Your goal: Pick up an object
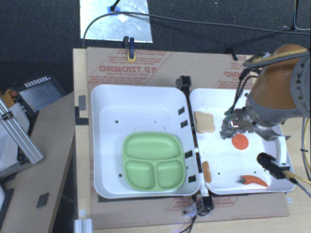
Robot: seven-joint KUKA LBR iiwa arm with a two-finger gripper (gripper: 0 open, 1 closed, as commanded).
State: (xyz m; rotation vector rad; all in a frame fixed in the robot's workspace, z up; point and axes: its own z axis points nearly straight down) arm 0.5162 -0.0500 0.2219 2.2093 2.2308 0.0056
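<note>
Camera view: gripper point(232, 126) low over the right bin point(221, 178), at its middle, reaching in from the right. Finger spread impossible to tell here; nothing seen between them.

Nearest thing: tomato point(240, 141), round and red-orange, just near and slightly right of the gripper, close under the wrist, possibly touching it. No long axis, so no approach angle favoured. Likely the target, judged by closeness alone. Short move toward the near side needed to centre over it.

Bread point(204, 122) just left of the gripper, flat, long axis running far to near, lying by the bin's left wall.

Sausage point(206, 171) at the near left of the right bin, along the divider, long axis far to near. Well apart from the gripper.

Chili point(253, 180) at the near right, long axis left to right, close to the near rim.

Left bin point(104, 125) holding a green tray point(153, 160) with three compartments, set toward the near right corner. Well apart from the gripper.

Lift not yet begun.
</note>
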